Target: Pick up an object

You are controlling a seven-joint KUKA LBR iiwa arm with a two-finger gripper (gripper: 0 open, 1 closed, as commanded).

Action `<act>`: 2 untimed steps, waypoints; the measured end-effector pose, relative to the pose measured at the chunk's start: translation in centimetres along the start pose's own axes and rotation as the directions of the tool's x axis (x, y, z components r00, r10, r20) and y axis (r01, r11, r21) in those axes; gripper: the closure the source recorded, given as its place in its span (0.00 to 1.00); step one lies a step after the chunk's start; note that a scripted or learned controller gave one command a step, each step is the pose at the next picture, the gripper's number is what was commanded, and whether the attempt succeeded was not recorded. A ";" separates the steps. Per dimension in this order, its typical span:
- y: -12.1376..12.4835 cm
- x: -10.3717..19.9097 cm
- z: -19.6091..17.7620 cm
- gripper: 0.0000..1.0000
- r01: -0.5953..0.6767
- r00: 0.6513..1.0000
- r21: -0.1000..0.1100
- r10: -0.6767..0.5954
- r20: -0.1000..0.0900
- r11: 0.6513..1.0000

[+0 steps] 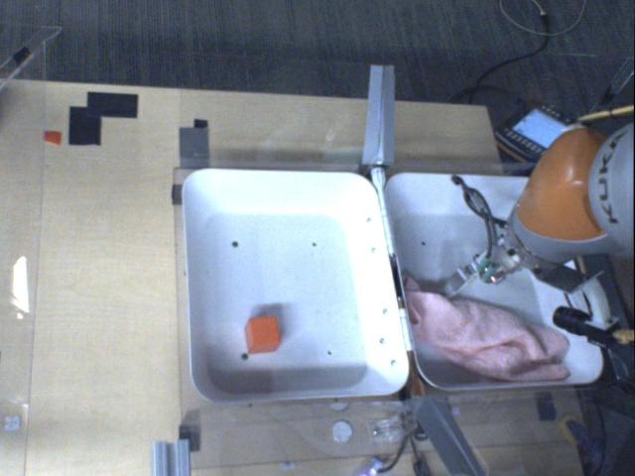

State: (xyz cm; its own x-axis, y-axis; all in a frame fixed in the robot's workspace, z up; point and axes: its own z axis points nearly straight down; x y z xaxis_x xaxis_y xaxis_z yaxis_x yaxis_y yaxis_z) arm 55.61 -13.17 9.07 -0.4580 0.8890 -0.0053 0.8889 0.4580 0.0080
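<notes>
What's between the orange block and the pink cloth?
In the camera view, bare white bin floor, then the two bins' touching rims, lie between the orange block and the pink cloth.

We see bright, even light from above. The white bins (281, 191) shine softly, with faint shadows along their walls. The wooden counter (99, 296) has a small glare patch at left. Everything looks a bit blurry.

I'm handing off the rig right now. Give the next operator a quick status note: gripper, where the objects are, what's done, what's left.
Gripper: low over the right bin, just above the pink cloth; nothing seen between its fingers.
Objects: pink cloth bunched along the right bin's near side; orange block in the left bin, near-left area.
Done: no pick yet; both objects rest in their bins.
Left: grasp one object and lift it; the cloth is likely closest.
</notes>
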 end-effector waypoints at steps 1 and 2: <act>2.2 3.2 -6.4 0.00 -0.145 0.989 0.000 0.145 0.000 0.989; -2.6 3.1 -0.2 0.00 -0.037 0.999 -0.010 0.037 0.004 0.999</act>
State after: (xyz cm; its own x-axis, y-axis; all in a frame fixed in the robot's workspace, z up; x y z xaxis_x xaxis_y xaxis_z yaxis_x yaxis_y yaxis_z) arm 51.84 -11.57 9.18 -0.4247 0.9053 -0.0091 0.9051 0.4248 0.0178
